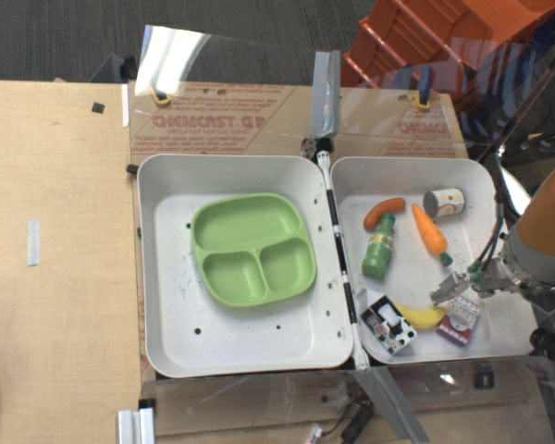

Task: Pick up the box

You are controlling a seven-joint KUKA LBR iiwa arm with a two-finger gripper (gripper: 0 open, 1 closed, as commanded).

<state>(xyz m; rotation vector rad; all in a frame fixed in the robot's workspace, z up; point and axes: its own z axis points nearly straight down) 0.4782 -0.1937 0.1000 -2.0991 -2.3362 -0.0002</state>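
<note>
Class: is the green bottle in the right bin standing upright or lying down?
Lying down: the green bottle rests lengthwise on the right bin floor.

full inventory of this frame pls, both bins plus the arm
divided plate: 1, green, left bin
sausage: 1, orange-red, right bin, rear
bottle: 1, green, right bin, left side
carrot: 1, orange, right bin, middle
can: 1, pale, on its side, right bin, rear
banana: 1, yellow, right bin, front
box: 1, black and white, right bin, front left
packet: 1, white and red, right bin, front, under the gripper
gripper: 1, grey, over right bin, front right
</note>
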